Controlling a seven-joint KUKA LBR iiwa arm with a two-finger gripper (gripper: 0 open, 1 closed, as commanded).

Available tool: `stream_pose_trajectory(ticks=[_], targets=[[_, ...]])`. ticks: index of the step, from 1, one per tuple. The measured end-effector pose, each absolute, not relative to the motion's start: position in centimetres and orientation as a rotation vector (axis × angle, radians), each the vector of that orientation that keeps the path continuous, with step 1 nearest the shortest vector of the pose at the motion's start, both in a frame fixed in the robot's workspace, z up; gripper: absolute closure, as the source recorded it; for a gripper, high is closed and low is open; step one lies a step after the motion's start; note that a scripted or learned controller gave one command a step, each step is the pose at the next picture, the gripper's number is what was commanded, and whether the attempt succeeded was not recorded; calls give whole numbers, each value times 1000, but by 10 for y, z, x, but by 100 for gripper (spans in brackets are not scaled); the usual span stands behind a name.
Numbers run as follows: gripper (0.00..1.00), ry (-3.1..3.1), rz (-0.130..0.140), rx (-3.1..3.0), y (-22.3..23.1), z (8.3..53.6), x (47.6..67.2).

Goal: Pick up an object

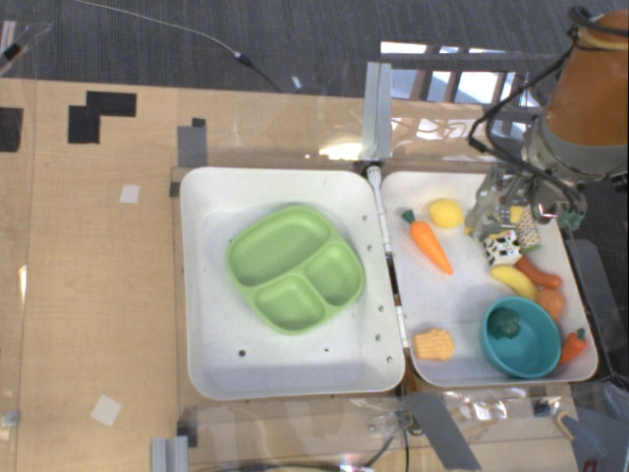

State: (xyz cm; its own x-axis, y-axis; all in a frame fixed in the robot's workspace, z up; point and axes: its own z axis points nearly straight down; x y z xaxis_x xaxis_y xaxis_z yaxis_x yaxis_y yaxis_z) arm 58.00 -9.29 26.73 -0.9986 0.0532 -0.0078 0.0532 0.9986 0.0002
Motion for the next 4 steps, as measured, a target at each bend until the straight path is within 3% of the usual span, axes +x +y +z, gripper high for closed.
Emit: stream_pose_trajectory(ticks=[1, 2, 3, 4], targets=[[0, 3132, 0, 83, -93, 267, 580], [0, 3127, 2, 287, -98, 171, 556], [0, 3110, 1, 290, -83, 90, 634], [0, 3089, 2, 496, -114, 90, 582]])
